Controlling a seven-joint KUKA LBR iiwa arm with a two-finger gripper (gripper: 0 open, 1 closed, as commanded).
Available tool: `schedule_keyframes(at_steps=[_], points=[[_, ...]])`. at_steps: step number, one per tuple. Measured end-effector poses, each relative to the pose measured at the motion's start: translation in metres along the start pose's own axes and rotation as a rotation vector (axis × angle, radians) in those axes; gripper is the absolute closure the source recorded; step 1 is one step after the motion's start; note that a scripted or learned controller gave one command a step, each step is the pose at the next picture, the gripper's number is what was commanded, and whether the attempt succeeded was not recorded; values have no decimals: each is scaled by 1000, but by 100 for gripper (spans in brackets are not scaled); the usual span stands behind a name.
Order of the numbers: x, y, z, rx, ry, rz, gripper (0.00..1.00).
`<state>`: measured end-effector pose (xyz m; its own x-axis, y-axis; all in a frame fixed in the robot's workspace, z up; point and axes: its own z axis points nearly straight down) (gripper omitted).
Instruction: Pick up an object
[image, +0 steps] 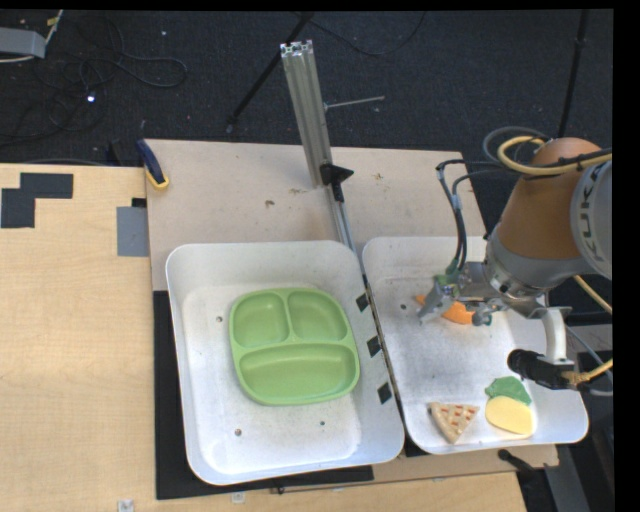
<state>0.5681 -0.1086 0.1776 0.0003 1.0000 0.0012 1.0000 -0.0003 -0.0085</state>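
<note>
In the right white bin, the gripper sits low over a small orange toy piece; whether it grips cannot be told. The piece looks light, stiff and smooth, best pinched across its middle.

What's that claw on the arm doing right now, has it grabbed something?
Gripper: down over an orange object in the right bin; a hold cannot be told.

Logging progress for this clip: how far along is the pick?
Done: the tool is down in the right bin, at the orange object. In hand: nothing clearly lifted; a grasp can't be confirmed. Left: securing and raising an object. The pizza slice and yellow fruit lie untouched near the front edge.
</note>
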Motion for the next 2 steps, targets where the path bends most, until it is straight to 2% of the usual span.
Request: schedule_keyframes(at_steps=[1, 2], points=[[-10, -3, 52, 0, 0, 1, 0], [-10, -1, 87, -7, 1, 0, 0]])
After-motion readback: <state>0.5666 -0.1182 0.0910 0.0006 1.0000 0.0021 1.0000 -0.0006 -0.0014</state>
